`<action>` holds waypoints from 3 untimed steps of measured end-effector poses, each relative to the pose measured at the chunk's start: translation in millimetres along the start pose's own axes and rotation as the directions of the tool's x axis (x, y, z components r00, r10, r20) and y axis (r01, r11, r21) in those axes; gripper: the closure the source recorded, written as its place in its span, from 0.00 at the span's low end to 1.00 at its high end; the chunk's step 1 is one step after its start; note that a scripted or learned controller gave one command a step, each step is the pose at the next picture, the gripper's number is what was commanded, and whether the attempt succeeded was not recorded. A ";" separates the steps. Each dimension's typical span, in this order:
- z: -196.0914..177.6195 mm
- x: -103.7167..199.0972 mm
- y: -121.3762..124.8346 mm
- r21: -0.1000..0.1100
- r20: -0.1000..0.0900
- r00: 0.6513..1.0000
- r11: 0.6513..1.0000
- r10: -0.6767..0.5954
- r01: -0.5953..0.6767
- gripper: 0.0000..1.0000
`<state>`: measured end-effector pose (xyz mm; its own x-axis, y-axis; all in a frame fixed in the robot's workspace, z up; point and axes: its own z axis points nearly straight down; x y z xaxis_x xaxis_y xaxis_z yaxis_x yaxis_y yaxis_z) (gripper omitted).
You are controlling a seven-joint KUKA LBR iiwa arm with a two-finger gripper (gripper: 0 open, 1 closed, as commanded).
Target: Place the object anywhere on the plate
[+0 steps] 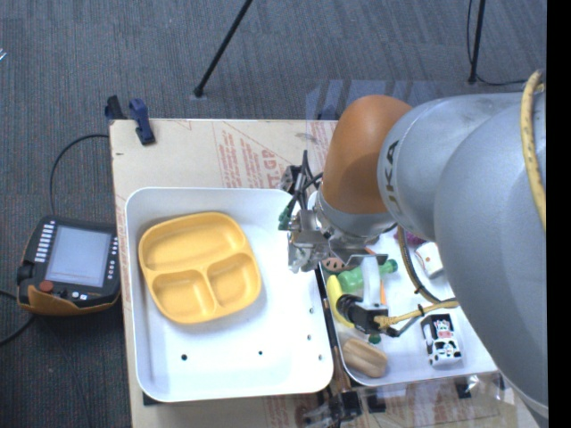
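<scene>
Landmark: the yellow plate (200, 267) sits alone in the left bin (152, 364), three compartments up, nothing on it. That's the target, left open for a drop.

Arm: the grey arm (464, 194) comes in from the plate's right, its orange band (361, 154) right over the seam between the bins.

Gripper: the gripper (308, 250) hangs just right of the plate, above the left bin's right rim. Jaws: cannot tell whether they are apart or together; the wrist hides them.

Objects: right of the plate, in the right bin (464, 364), a heap lies under and below the wrist: something yellow (340, 291), a green piece (351, 279), a tan oval block (366, 357) nearest the front rim, a small black-and-white item (442, 339).

Task's thing: which of these is meant I can't say; all of them lie in the right bin, well off the plate.

Judgement: the placing looks not yet done.
</scene>
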<state>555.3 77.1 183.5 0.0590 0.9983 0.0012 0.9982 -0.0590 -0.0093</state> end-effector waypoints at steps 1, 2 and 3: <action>-37.3 57.6 -13.2 -0.001 0.002 0.964 0.964 0.267 -0.267 1.00; -39.9 107.4 10.7 -0.002 0.003 0.957 0.957 0.288 -0.288 1.00; -39.8 107.5 10.2 -0.001 0.005 0.958 0.958 0.285 -0.285 0.00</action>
